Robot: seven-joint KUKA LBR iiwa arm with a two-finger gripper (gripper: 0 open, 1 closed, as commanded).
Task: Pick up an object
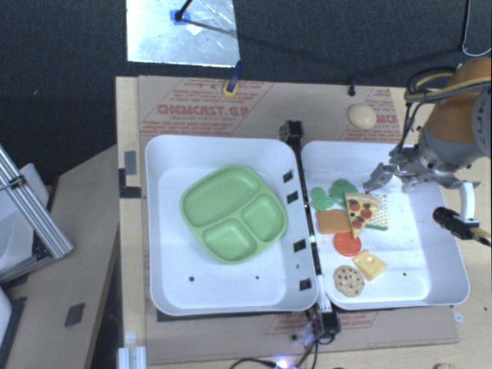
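Pincer [379, 177] – just right of, above pizza slice [359, 211].

Running off the right edge: the arm [461, 121], most of its body cut away. Blurring at the gripper [382, 177], finger state impossible to tell. Lying partly under the pizza slice [358, 210]: a speckled pale piece [378, 217], identity unclear. Slipping out at the left edge: a metal frame [27, 214], cropped, nature undeterminable.
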